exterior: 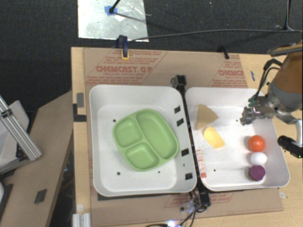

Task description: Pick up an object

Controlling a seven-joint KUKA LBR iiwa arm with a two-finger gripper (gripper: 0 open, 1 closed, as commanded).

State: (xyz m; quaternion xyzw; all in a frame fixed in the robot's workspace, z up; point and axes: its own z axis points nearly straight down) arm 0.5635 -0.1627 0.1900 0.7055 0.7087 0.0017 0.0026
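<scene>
Gripper (247, 115) over far right of right bin (284, 178), nothing visibly held; finger opening can't be made out. Tan wedge (204, 116) and yellow piece (213, 137) at bin's left. Orange ball (256, 143), white ball (258, 158), purple ball (256, 172) stacked near-right. Green divided plate (144, 139) in left bin (102, 183).

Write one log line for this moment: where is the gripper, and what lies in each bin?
gripper: above right bin, nothing seen held | right bin: tan wedge, yellow piece, orange ball, white ball, purple ball | left bin: green tray
</scene>
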